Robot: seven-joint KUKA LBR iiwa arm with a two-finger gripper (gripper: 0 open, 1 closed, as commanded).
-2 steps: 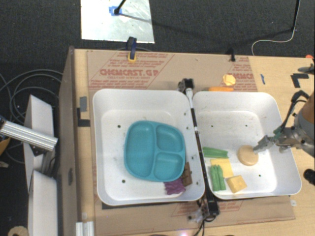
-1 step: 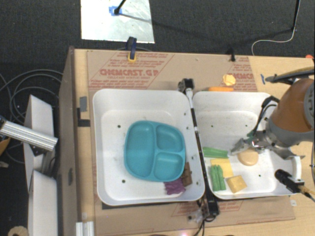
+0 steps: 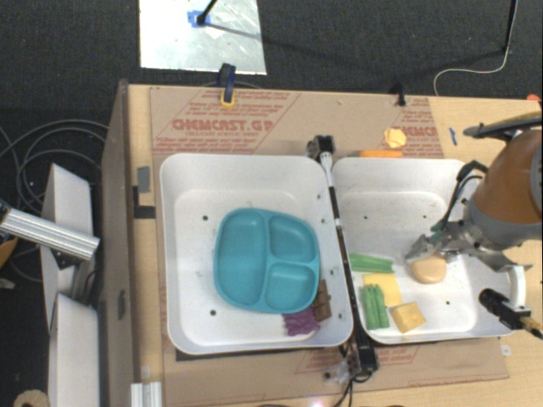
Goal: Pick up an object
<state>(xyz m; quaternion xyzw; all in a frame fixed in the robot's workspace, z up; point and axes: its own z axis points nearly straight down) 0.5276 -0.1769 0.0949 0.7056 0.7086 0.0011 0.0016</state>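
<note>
We see two shallow white plastic bins side by side, the left bin (image 3: pixel 182 227) bearing a teal divided plate (image 3: pixel 265 259) with a small purple piece (image 3: pixel 299 322) and a brown piece (image 3: pixel 323 303) at its lower right edge. In the right bin (image 3: pixel 399 185) the grey arm's gripper (image 3: pixel 433 246) hangs just above a tan rounded lump (image 3: pixel 428 270); whether it is open we cannot tell. Left of and below the lump lie green sticks (image 3: pixel 371 264) and a yellow block (image 3: pixel 408 315).

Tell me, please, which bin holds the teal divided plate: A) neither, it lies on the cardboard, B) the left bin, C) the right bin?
B: the teal divided plate lies inside the left bin, while the right bin holds small green, yellow and tan pieces.
</note>
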